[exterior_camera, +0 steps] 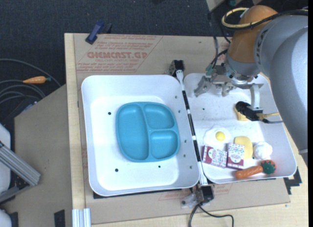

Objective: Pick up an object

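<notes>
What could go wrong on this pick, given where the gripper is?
1. The gripper sits at the right bin's far end, with the toys at the near end: a grasp here may close on nothing.
2. The egg, two cartons and carrot lie packed together, so fingers may pinch two or knock neighbours.
3. The egg looks flat, likely hard to grip.

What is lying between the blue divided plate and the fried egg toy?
In the camera view, the two bins' adjoining rims separate the blue plate from the fried egg.
</notes>
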You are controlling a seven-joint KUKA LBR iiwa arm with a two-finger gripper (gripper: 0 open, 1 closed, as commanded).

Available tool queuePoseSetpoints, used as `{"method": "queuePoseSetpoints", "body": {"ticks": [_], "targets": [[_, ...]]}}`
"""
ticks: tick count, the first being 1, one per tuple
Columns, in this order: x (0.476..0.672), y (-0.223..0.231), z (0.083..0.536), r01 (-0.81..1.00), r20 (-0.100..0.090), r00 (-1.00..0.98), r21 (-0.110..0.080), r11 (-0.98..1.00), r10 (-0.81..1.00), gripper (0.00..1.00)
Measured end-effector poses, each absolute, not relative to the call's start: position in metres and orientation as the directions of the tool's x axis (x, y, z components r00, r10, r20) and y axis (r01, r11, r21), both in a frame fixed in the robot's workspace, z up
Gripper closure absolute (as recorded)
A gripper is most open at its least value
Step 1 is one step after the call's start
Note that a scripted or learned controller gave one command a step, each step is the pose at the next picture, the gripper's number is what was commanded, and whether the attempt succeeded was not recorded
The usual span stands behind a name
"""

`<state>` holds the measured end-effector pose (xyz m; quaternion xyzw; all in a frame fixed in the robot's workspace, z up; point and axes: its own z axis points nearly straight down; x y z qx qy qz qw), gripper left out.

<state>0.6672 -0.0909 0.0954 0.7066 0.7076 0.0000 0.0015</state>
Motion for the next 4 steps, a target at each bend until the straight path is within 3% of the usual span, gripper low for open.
{"method": "queuePoseSetpoints", "body": {"ticks": [1,2,3,4], "targets": [[0.666,-0.092,0.085,1.0,0.0,-0.001,-0.003,0.001,1.0,0.0],[0.667,-0.092,0.096,1.0,-0.002,-0.002,0.0,0.002,1.0,1.0],[0.667,-0.092,0.095,1.0,-0.002,-0.002,0.0,0.002,1.0,0.0],[0.666,-0.091,0.085,1.0,0.0,-0.001,-0.003,0.001,1.0,0.0]]}}
